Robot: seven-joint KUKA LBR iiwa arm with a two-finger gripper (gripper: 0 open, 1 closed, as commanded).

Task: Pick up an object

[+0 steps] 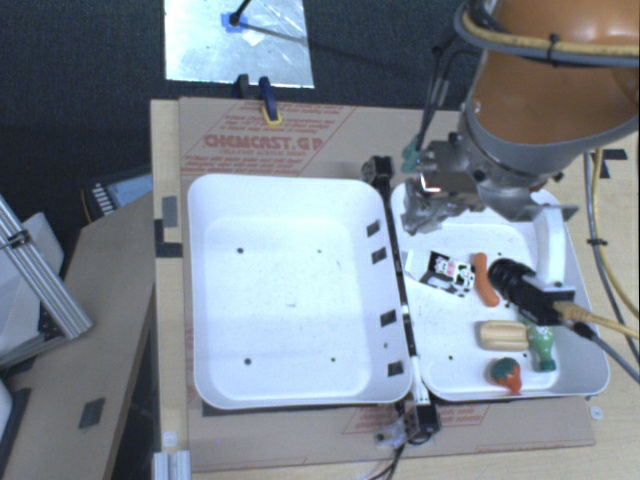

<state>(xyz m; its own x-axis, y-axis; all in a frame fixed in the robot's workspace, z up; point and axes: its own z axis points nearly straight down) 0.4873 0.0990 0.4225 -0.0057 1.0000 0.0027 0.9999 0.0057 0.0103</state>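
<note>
Gripper [432,190] hanging over far-left corner of right bin [575,373], can't tell finger state tbh. Nearest pick looks like orange sausage-shaped toy [485,279], lying nearer and slightly right of gripper, long axis running far-to-near beside black-and-white block [450,271].

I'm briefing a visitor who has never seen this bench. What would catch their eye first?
The arm's big orange band looms at the upper right, over the right bin. In that bin a small cluster draws the eye: an orange sausage-shaped piece, a tan block and a black-and-white item. The left bin beside it looks plain white.
</note>
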